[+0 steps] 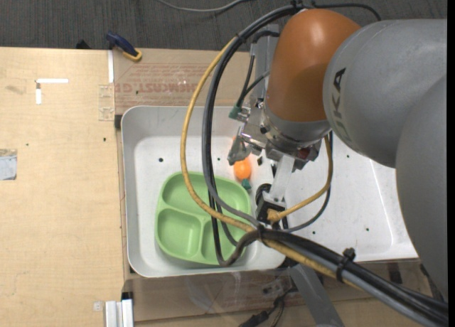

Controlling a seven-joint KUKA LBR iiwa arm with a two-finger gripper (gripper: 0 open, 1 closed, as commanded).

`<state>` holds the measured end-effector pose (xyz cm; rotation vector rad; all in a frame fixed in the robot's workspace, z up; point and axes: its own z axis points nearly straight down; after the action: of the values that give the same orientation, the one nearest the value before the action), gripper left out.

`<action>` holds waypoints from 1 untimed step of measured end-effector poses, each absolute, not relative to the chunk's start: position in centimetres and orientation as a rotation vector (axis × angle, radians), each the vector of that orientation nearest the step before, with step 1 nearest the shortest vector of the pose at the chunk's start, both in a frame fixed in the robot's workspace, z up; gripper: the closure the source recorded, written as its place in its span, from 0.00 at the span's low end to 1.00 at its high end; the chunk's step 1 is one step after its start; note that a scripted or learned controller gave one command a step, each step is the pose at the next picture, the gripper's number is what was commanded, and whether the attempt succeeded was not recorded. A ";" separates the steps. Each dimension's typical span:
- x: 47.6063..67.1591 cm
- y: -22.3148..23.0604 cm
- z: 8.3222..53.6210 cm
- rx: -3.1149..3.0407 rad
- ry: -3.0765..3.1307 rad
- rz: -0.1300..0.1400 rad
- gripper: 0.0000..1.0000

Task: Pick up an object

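Note:
A small orange ball-like object (243, 170) sits just beyond the far right rim of a green divided plate (186, 220), which lies in the front part of the left white bin (139, 176). My gripper (245, 153) hangs directly above the orange object and very close to it. The bulky orange and grey wrist hides most of the gripper from the camera. Whether it touches the orange object cannot be made out. A tiny teal piece (247, 184) lies next to the orange object at the plate's edge.
Yellow and black cables (206, 176) loop down from the arm across the plate's right half. The grey arm covers the right bin (370, 205). A blue clamp (124, 45) sits on the bench's far edge. Bare wooden board (57, 176) extends to the left.

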<state>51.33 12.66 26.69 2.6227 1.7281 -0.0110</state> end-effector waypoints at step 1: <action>47.6 17.4 11.4 2.747 1.523 -0.011 0.00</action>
<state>47.61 17.39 11.37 2.7472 1.5235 -0.0110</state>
